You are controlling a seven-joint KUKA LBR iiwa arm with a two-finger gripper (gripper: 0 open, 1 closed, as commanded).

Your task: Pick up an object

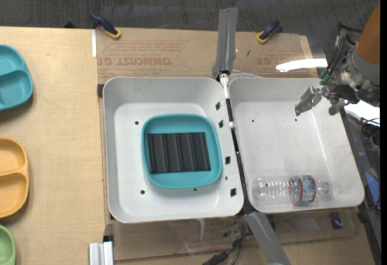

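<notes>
Gripper (319, 100) hangs empty, fingers spread, over right bin (338, 137) rim; clear bottle (291, 189) lies well apart; round body may roll from pinch.

arm (370, 46) cut by right edge, teal tray (12, 76) by left edge

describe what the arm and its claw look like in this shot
The arm enters at the right edge, showing an orange band above a grey wrist section. Thin dark cables run down beside it. Below sits the claw, a grey metal piece with two slim dark fingers that taper to narrow tips. No markings are readable on it.
</notes>
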